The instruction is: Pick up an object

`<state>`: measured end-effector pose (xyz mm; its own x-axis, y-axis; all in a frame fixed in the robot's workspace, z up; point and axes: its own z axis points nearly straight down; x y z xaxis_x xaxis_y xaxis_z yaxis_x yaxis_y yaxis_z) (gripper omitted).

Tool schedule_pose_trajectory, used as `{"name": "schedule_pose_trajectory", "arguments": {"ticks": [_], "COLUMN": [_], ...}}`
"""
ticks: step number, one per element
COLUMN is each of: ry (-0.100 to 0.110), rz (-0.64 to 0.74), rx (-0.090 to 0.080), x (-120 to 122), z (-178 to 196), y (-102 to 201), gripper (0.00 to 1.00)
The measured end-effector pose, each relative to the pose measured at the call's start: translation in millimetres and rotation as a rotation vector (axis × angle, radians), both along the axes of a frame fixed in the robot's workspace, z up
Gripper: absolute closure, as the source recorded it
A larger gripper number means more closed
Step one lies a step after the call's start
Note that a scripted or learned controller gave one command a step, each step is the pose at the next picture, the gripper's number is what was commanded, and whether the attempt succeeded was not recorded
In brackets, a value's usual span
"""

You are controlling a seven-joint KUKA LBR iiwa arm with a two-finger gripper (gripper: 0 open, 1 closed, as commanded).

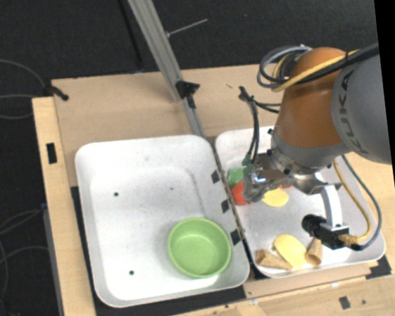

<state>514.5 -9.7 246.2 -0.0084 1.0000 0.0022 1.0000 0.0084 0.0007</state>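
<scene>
Orange arm (315, 105) hides right bin (378, 250) | jaws (254, 186) unclear | green bowl (199, 247) plain

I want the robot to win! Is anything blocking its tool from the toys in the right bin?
Nothing visible blocks it. The tool is low in the right bin, right by a green toy, a red toy and a yellow piece.

Bowl (199, 247): light green. Bins (115, 177): white, black-specked. Desk (114, 106): tan. Arm (319, 108): grey, orange band. Banana (290, 249): yellow.
</scene>
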Motion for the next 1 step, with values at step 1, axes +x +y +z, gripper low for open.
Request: {"name": "schedule_pose_trajectory", "arguments": {"ticks": [1], "ry": [0.000], "rz": [0.001], "rx": [-0.001], "x": [0.8], "z": [-4.2], "y": [63.0], "gripper": [1.00]}}
